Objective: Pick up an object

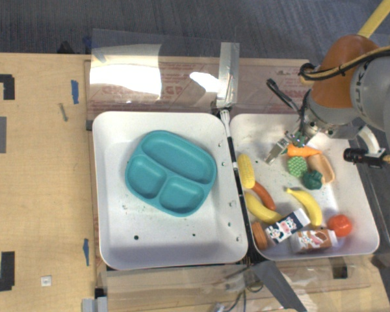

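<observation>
hand (pixel 287 143) low at the right bin's (pixel 367 239) 12 o'clock beside the carrot (pixel 303 152); grip unclear, nothing lifted yet.

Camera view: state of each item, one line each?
Teal three-compartment plastic plate: flat in the left white bin, nothing on it.
Yellow toy corn cob: lying against the right white bin's left wall.
Two yellow toy bananas: lying flat.
Small toy milk carton: tipped on its side.
Orange toy carrot: lying beside the gripper.
Red toy tomato: resting near the bin's right edge.
</observation>
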{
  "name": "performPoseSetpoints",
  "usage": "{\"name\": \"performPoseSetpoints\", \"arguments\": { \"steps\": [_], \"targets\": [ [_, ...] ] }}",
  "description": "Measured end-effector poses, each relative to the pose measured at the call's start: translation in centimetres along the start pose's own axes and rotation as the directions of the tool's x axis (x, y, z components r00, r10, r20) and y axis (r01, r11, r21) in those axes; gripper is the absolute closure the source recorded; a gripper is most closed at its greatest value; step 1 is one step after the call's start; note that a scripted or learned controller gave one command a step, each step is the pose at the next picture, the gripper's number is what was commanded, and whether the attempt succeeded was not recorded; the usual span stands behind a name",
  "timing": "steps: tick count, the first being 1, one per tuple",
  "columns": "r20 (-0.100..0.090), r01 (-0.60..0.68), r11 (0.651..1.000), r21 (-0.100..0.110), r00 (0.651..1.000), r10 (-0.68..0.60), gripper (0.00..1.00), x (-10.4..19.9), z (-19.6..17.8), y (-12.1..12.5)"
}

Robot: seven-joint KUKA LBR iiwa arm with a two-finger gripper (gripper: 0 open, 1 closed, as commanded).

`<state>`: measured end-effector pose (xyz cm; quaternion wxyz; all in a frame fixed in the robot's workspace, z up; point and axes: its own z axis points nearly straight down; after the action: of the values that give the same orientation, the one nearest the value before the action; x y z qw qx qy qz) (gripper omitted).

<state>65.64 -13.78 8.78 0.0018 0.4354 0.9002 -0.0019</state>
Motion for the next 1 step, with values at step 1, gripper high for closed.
{"name": "performPoseSetpoints", "arguments": {
  "steps": [1],
  "targets": [
    [-0.002, -0.082, 0.997, -0.007, 0.997, 0.082, 0.0, 1.16, -0.04, -1.86]
  ]
}}
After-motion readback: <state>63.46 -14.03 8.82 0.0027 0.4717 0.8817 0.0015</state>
